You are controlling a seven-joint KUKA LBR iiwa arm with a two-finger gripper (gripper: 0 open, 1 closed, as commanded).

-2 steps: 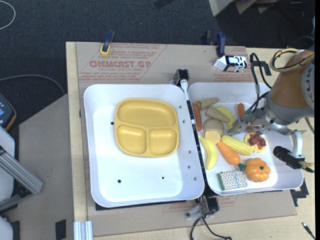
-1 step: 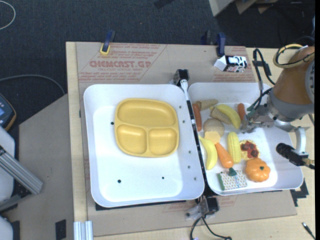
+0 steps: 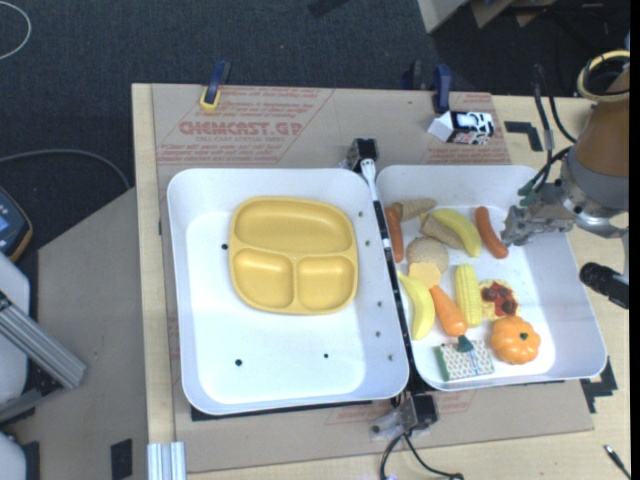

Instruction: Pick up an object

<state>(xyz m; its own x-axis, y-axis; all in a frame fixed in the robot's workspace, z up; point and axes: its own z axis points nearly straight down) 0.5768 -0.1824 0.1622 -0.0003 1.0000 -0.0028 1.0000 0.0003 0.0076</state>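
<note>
Two shallow white plastic bins lie side by side on the cardboard-topped desk (image 3: 300,118). The left bin (image 3: 200,298) holds a yellow three-compartment plastic tray (image 3: 294,253) at about its 12 o'clock half. The right bin (image 3: 570,318) carries the candidate objects, all toy foods: a red sausage (image 3: 490,232) at about 1 o'clock, a yellow banana (image 3: 455,228) just beside it toward 9 o'clock, a corn cob (image 3: 468,294) near the centre, an orange carrot (image 3: 448,310) touching the cob's 9 o'clock side, a small orange pumpkin (image 3: 515,340) at about 5 o'clock, and a flat speckled green-edged packet (image 3: 465,360) at 6 o'clock.

The grey arm with its orange band (image 3: 605,138) enters at 3 o'clock. Its pincer (image 3: 522,224) hangs low over the right bin's 2 o'clock region, just beside the upper end of the red sausage. Whether its jaws are spread or pressed together cannot be told at this resolution, and nothing is visibly caught between them.

Judged progress: the approach appears made, with the sausage the likeliest target. The grasp and lift remain; every object rests in the bin.
</note>
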